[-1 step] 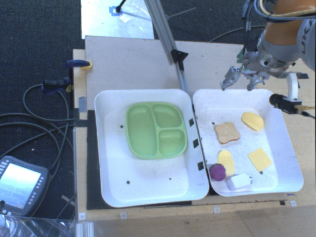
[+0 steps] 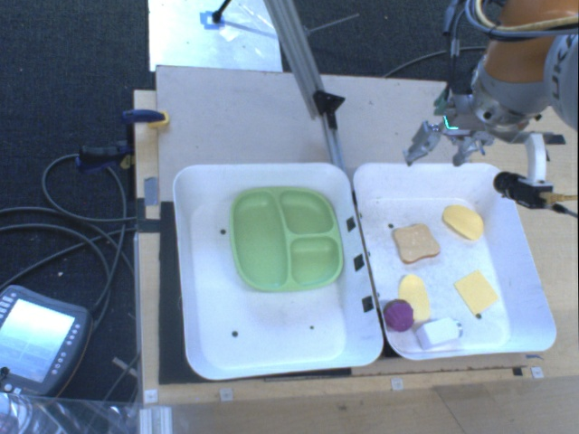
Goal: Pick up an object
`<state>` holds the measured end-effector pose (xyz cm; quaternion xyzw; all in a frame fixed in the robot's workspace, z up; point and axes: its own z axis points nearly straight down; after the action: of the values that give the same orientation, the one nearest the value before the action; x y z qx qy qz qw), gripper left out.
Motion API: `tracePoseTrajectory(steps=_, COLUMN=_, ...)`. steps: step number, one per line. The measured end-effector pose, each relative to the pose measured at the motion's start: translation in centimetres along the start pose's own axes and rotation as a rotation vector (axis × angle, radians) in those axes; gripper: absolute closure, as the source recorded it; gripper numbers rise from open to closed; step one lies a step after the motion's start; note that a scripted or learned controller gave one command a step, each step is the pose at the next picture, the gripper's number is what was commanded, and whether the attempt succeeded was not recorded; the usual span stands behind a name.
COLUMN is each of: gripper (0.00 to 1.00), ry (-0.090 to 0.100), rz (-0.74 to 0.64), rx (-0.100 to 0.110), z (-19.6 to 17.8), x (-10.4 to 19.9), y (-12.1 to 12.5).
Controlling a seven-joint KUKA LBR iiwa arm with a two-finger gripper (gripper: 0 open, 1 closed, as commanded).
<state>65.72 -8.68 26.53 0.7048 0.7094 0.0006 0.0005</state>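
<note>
My gripper [image 2: 441,149] hangs over the far rim of the right bin [image 2: 534,269], its two fingers spread open with nothing between them. Below it in that bin lie a slice of toast [image 2: 415,242], a yellow oval piece [image 2: 462,221], a flat yellow square [image 2: 476,291], a pale yellow wedge [image 2: 413,292], a purple ball [image 2: 398,314] and a small white block [image 2: 438,333]. The toast sits about a hand's width nearer the front than the gripper.
The left bin [image 2: 204,333] holds a green divided plate [image 2: 286,238]. A slanted metal pole [image 2: 298,48] crosses the bench behind the bins. Cables and a teach pendant [image 2: 36,337] lie at the far left, off the bench.
</note>
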Motion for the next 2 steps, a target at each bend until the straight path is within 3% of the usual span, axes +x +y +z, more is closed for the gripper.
tracePoseTrajectory(steps=2, gripper=0.00, ry=-0.001, rz=0.006, rx=0.005, z=10.8, x=-0.3, y=0.6)
